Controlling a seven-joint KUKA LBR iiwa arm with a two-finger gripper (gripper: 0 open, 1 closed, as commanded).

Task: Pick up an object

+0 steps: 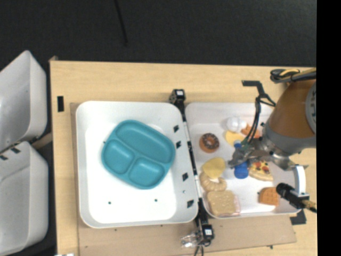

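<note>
The right bin (213, 111) holds several toy foods: a chocolate donut (209, 142), a white egg-like piece (233, 124), a yellow piece (214, 167), a slice of toast (222, 202), a pizza slice (261, 170), an orange piece (269, 196) and a small blue object (241, 170). My gripper (241, 159) hangs low over the middle of this bin, right at the blue object. The arm's grey and orange wrist (290, 119) covers the bin's right side.
The left bin (90, 196) carries a teal divided plate (138, 153). A black clamp (177, 96) sits at the top of the wall between the bins. A pale pretzel-like piece (212, 183) lies by the toast. Wooden bench (117, 79) surrounds both bins.
</note>
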